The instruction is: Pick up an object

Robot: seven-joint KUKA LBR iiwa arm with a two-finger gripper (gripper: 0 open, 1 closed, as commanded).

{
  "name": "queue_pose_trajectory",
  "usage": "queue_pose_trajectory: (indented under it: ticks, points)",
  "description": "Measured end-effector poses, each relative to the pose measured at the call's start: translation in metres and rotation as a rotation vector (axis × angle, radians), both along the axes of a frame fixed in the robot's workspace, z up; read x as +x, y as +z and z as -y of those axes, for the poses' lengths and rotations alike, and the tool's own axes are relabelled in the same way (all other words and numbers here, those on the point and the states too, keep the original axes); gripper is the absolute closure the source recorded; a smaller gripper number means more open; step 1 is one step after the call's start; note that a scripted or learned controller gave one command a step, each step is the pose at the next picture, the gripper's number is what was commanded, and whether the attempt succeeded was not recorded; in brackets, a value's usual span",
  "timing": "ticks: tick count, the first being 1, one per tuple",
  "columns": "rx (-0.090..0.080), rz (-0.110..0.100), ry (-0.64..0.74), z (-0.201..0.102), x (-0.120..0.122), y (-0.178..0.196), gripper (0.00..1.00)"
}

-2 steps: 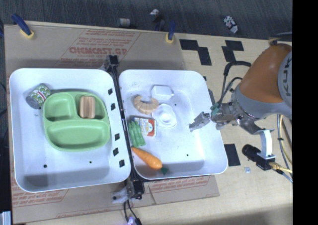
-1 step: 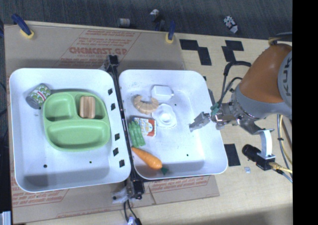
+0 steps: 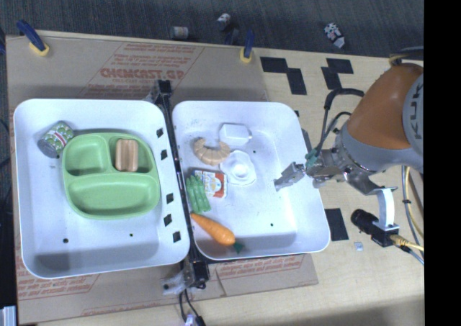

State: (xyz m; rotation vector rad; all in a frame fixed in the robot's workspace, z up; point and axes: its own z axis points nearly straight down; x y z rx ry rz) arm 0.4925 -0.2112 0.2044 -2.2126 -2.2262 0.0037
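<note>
Right bin [image 3: 310, 227] has all the grabbable stuff, bunched toward its left half: carrot [image 3: 213, 229] near the front edge, a green packet [image 3: 197, 193] beside a red-and-white one, a croissant-looking pastry [image 3: 209, 150], and a couple of white cups [image 3: 238, 168] that nearly vanish against the bin. Your gripper [image 3: 289, 175] sits over the right side of that bin, well apart from all of it and carrying nothing. Can't tell whether the jaws are apart or together, too small and blurry from up here. I'd go for the carrot: it's got bare floor on its right and high contrast. Line the jaws across its narrow width, not along it. It's close to the wall, so come straight down. Skip the white cups.
</note>
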Motion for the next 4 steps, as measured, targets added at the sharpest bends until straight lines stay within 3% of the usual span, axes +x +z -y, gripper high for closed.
queue_pose_trajectory:
  ticks: [1,2,3,4]
  points:
    - [0.0,0.0,0.0,0.0,0.0,0.0,0.0]
    - [0.0,-0.001,0.001,-0.001,0.06,-0.079,0.0]
    - [0.001,0.0,0.001,-0.009,-0.017,-0.095,0.0]
    - [0.001,0.001,0.001,-0.001,0.054,-0.113,0.0]
